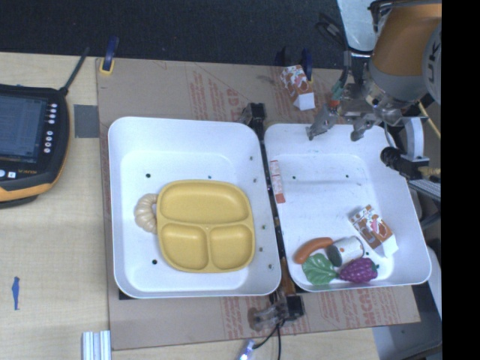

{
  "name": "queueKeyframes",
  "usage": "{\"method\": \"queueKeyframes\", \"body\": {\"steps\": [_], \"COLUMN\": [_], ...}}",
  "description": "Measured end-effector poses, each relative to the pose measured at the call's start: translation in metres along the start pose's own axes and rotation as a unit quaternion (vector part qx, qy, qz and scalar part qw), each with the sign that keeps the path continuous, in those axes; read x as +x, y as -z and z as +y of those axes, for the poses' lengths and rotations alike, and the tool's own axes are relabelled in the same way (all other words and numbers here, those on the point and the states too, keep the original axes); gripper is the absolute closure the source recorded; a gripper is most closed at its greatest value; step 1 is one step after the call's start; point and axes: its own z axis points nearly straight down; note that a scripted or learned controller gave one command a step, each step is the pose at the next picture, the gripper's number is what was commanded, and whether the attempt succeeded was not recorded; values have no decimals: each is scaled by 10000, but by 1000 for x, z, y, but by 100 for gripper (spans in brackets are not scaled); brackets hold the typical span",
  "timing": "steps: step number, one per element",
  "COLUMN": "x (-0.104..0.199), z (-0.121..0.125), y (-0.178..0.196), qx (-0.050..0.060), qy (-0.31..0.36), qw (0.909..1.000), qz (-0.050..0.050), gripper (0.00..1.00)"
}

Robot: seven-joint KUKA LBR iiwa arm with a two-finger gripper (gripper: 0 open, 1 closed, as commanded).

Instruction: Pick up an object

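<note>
- Camera view: one gripper (341,131) hangs at the far rim of the right bin (330,193), below the arm's orange band (401,47). Its two fingers (318,127) are spread apart with nothing between them.
- There are two white bins side by side. The left bin (131,163) lies well off to the left of the fingers; the right bin lies under and in front of them.
- The left bin holds one yellow divided tray (204,225) with three compartments, and one pale shell-like piece (145,211) touching the tray's left edge.
- The right bin holds five loose things, all clustered in its near corner, well apart from the fingers and in front of them: one small printed packet (372,229), one orange sausage (312,248), one small can (346,250), one green leafy piece (319,270) and one purple bunch of grapes (358,271).
- The can touches the grapes and the leafy piece; the sausage lies just beside the leafy piece.
- One small carton (297,83) stands outside the bins on the cardboard, just left of the fingers and beyond them.
- One tablet-like controller (30,142) sits far left on the bench.
</note>
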Motion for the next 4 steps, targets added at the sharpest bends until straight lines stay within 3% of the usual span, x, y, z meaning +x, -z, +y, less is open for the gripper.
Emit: {"method": "queueKeyframes", "body": {"steps": [1, 2, 3, 4], "x": [-14, -63, -75, -113], "z": [11, 11, -55, -17], "y": [-62, -90, -31, -108], "qx": [8, 17, -5, 3], "qy": [1, -6, -8, -2], "qw": [10000, 10000, 10000, 10000], "qz": [-7, -2, 1, -6], "gripper": [0, 0, 0, 0]}}
